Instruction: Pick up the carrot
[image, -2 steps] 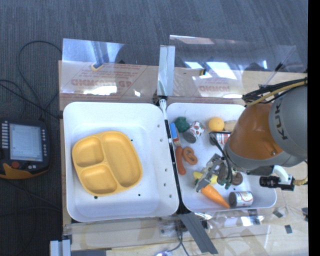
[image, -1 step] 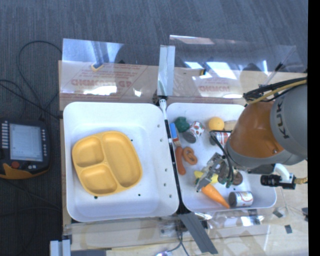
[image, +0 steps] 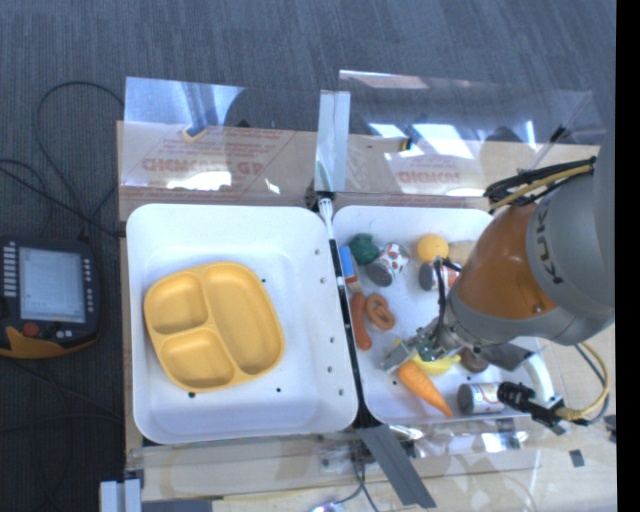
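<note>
Carrot is seen near the front edge of the right bin, just under the end effector, whose state cannot be told. It is judged light, stiff and smooth; the thick middle is advised for the hold.

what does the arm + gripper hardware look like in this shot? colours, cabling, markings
The arm is a bulky rounded grey casing with a broad orange band above the wrist and part of dark KUKA lettering on the grey shell. A bundle of black and yellow cables runs along its top. The gripper is small, dark and metallic, with a green part showing.
</note>
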